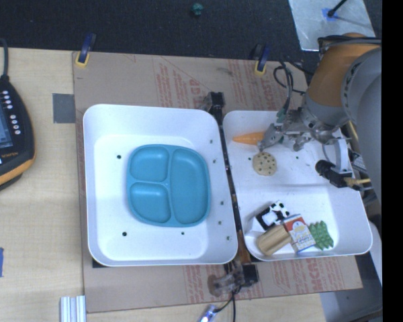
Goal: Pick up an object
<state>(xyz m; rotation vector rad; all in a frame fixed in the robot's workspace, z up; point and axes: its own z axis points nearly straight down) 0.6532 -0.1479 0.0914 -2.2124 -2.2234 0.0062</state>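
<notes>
At the near edge of the bench, a small black clamp fitting (238, 275) is seen between the two bins, on the brown cardboard sheet (154, 79) that underlies them. In the near corner of the shallow white right bin (342, 200) a cluster of small objects is found: a tan wooden cylinder (273, 241), a red and white carton (299, 233) touching it, a green knobbly toy (322, 235) just beside the carton, and a black and white figure (273, 214) behind the cylinder. The shallow white left bin (101, 180) is occupied by a turquoise three-compartment plastic plate (168, 184), lying flat near its centre.

Further back in the right bin, a round tan cookie-like disc with dark dots (264, 163) is seen lying flat. Beyond it, an orange carrot-shaped piece (249, 138) lies near the far wall. The two-finger gripper (282, 137) is positioned low over the far part of the right bin, just beside the carrot-shaped piece and just behind the disc. Whether anything is held cannot be told; the tips are too blurred. The grey arm with its orange band (342, 59) is seen reaching in from the right. At the far left a black and orange teach pendant (3, 133) rests on the bench.
</notes>
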